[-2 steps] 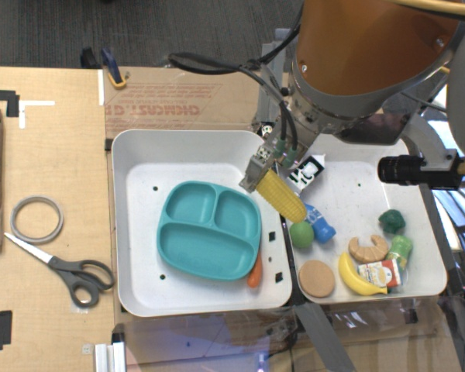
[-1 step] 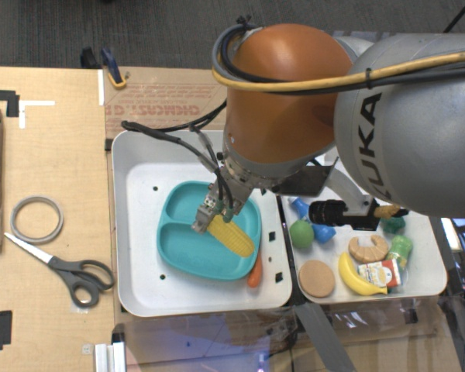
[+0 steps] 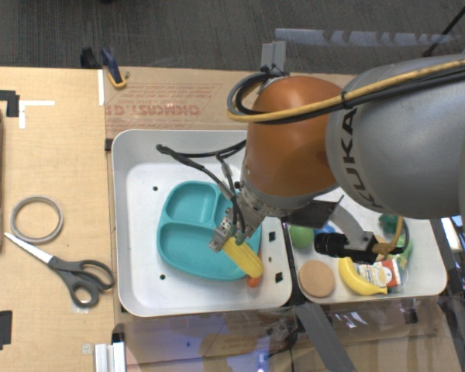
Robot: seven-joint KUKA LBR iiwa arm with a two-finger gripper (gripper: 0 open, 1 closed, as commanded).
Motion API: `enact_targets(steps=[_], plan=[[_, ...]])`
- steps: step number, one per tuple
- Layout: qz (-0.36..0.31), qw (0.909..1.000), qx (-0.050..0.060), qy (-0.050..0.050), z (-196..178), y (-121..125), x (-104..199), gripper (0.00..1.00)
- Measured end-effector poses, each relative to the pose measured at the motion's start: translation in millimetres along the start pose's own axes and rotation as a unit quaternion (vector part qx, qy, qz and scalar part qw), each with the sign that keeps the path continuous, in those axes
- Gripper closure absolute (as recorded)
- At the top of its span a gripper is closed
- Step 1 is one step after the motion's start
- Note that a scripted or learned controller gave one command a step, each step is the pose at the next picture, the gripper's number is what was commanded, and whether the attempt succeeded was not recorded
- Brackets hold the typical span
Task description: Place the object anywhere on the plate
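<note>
Just right of the frame's centre, the hand (image 3: 227, 237) is closed around the top of the corn (image 3: 244, 256), which hangs over the plate's (image 3: 184, 222) lower right rim. I'd shift left before letting go, so it lands inside.

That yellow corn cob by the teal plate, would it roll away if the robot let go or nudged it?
Probably. The corn cob looks long and rounded, so it could roll sideways. It lies at the edge of the teal plate, whose raised rim may stop it. Its bumpy surface probably gives the gripper decent purchase.
</note>
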State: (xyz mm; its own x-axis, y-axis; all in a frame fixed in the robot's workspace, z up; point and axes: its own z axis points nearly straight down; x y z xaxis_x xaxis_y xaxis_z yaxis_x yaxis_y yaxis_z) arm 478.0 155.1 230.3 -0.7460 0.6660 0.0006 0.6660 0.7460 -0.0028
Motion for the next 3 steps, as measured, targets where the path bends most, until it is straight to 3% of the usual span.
enact_targets(steps=[1, 2, 3], plan=[[0.054, 0.9986, 0.000, -0.001, -50, -20, -59, 1.00], [0.027, 0.9996, 0.001, 0.000, -20, 41, -7, 1.00], [-0.050, 0.9987, 0.000, 0.000, -12, 14, -62, 1.00]])
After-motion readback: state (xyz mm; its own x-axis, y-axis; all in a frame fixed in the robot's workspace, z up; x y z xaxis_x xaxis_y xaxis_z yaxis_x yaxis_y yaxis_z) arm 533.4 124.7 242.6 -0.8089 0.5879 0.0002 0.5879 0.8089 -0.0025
